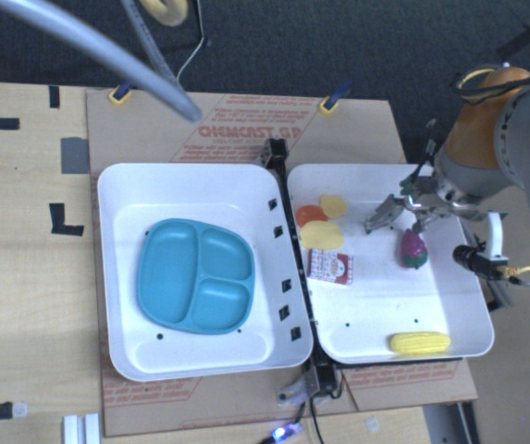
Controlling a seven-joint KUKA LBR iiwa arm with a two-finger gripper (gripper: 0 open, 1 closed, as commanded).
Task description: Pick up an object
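The table is carrying 2 white bins; the left bin is holding a blue tray. My tool is hanging released over the right bin, fingers spread, just beside a purple eggplant lying apart.

Two bins sit side by side on a cardboard sheet, which lies on the bench. The left bin holds a divided tray near its middle. In the right bin, a cluster lies along the left wall: a toy tomato with a small flat piece just right of it, a toy lemon-like piece below them, and a small carton nearer still. A toy eggplant lies right of centre, directly beneath the gripper. A toy corn cob rests by the bin's near wall, well apart from the others.
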